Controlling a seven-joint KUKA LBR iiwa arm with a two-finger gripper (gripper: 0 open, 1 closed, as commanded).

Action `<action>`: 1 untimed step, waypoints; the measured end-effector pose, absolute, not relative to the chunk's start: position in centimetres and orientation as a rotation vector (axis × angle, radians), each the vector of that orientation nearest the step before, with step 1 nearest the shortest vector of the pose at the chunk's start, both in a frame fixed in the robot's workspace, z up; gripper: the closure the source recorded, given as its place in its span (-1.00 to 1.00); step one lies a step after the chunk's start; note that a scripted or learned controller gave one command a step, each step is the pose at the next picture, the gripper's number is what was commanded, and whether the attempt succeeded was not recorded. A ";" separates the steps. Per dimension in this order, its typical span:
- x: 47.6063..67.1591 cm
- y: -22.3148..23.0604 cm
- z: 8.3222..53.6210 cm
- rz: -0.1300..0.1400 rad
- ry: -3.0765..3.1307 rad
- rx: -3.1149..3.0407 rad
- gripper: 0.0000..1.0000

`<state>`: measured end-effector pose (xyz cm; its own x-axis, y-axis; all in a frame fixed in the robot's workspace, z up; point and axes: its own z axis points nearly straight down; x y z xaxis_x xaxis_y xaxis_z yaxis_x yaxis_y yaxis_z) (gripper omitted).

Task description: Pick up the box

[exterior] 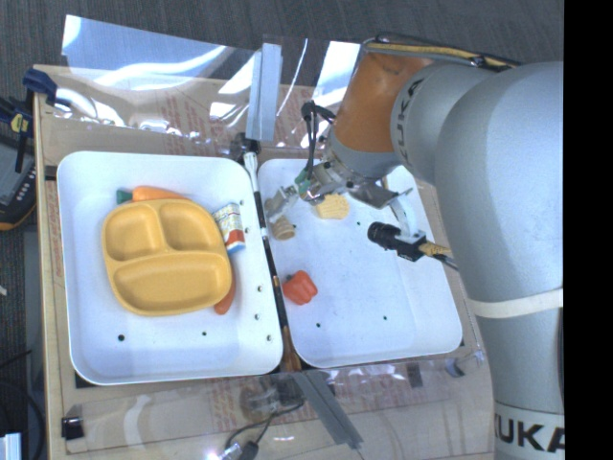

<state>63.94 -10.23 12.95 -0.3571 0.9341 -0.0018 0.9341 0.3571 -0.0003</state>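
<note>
Just beside pincer point(299, 195), perhaps touching: box point(332, 206)

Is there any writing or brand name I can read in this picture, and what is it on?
"UKA": large grey letters on the arm at the lower right, cut off by the edge.
"KU": letters running sideways near the orange band, partly turned away.
Box beside the yellow tray in the left bin: printed label, too small to read.

A single fixed camera looks down at a slant from above the tabletop point(48, 257). Both white bins point(81, 333) sit fairly near.
</note>
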 end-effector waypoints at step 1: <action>59.7 -10.6 9.1 -0.006 2.044 2.388 -1.00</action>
<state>59.72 -10.62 9.13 0.1541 0.9881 -0.0015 0.9880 -0.1541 -0.0040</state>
